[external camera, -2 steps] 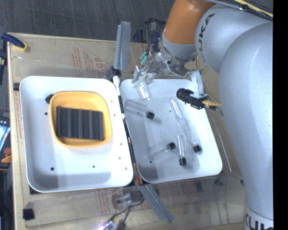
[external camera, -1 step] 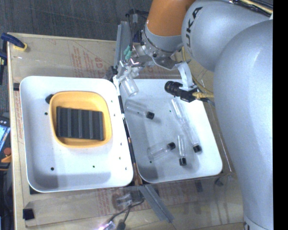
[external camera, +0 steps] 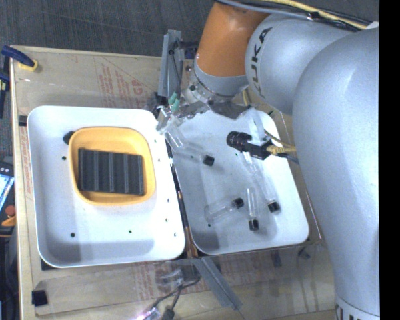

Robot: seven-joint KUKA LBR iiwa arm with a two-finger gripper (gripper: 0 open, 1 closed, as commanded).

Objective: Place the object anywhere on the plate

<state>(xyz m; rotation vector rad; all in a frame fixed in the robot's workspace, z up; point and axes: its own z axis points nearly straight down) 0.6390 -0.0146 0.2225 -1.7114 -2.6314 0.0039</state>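
The gripper point(external camera: 171, 115) is hovering at upper centre, its grip impossible to tell. Clear tubes point(external camera: 253, 209) are lying in the right bin point(external camera: 290, 235), none on the yellow plate point(external camera: 108, 137).

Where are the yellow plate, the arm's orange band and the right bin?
yellow plate point(external camera: 110, 137): camera view, on its upper yellow rim.
orange band point(external camera: 230, 35): camera view, on the middle of the band.
right bin point(external camera: 213, 182): camera view, on a bare patch of its white floor.
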